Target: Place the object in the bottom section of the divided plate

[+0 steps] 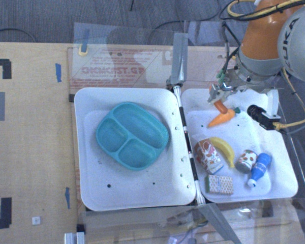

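A teal divided plate (98, 134) lies in the left bin (91, 187), and nothing rests in any of its three sections. An orange toy carrot (221, 118) with a green top lies at the back of the right bin (287, 184). My gripper (217, 94) hangs at the back left of the right bin, just above and behind the carrot. A small orange piece (221, 106) shows right under the gripper, and I cannot tell whether it is held.
The right bin also holds a yellow banana (224, 149), a patterned can (208, 155), a small round tin (246, 159), a blue bottle (259, 168) and a small speckled box (219, 184). A ridge (185, 136) divides the two bins.
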Controlling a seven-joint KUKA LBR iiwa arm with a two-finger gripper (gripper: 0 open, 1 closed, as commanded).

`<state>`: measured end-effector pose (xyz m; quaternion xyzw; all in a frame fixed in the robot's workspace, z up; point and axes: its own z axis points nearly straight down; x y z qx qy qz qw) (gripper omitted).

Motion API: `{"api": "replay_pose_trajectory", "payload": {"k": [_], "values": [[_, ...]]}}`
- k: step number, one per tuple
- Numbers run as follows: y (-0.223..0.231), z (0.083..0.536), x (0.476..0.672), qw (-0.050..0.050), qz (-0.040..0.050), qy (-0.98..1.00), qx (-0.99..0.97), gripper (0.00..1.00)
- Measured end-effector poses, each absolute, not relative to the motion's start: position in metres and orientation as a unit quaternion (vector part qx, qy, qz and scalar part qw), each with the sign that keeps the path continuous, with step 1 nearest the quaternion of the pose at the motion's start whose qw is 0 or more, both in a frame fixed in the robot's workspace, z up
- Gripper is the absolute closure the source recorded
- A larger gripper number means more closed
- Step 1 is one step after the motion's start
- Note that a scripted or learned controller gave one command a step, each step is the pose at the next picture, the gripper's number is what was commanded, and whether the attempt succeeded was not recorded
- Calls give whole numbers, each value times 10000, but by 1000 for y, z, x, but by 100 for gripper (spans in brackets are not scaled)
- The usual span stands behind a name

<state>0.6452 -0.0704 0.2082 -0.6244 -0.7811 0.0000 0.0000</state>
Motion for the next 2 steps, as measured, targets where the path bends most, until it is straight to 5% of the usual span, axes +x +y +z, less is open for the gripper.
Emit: {"api": "replay_pose_trajectory", "payload": {"k": [1,2], "values": [[28,185,604,5,3,-7504,-6609,100],[83,185,598,6,2,-8073,-5902,100]]}}
